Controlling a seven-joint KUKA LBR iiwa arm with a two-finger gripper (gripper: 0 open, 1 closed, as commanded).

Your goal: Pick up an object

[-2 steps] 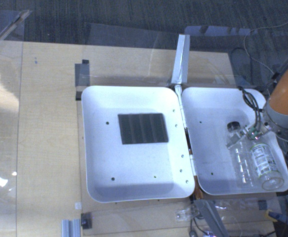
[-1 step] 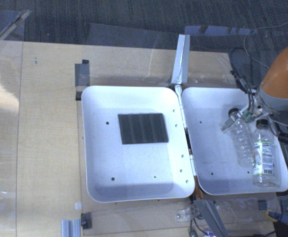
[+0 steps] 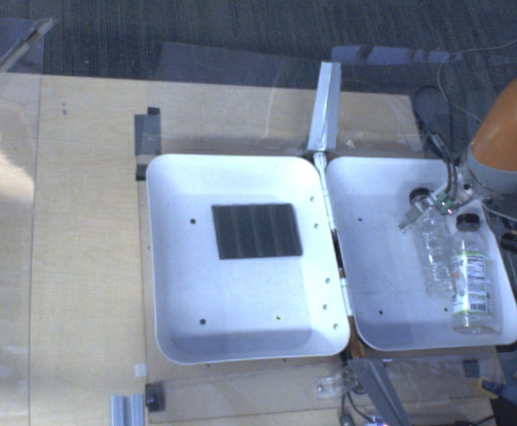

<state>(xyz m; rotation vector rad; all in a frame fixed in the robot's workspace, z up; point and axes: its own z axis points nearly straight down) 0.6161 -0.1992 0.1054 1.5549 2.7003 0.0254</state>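
**Arm low over the right bin, nothing lifted yet**

From where I stand, the pick looks barely begun. The arm point(image 3: 506, 145) — grey, with its orange band showing at the right — reaches in over the right bin point(image 3: 373, 264), and its gripper point(image 3: 431, 204) sits low near the bin's far right part, just by the upper end of the clear plastic bottles point(image 3: 458, 273). Whether it is touching them I cannot make out; the metal tip and the see-through plastic run together there. Whether the gripper is released or clenched I cannot tell either, and nothing plainly sits in its grasp. So I would judge that no object has been picked up: the bottles lie flat on the bin floor.

What is left, then, is nearly the whole job — get a firm hold on something and raise it clear of the bin.

As for the containers: the right bin holds what looks like two clear bottles lying side by side along its right wall, one with a white cap and a pale label toward its near end. They are hard to separate by eye, being transparent against white. The left bin point(image 3: 178, 238) holds a single dark, flat, ribbed rectangular piece point(image 3: 256, 231), lying about in the middle of the floor and well apart from the gripper. The two bins stand touching along their shared edge.
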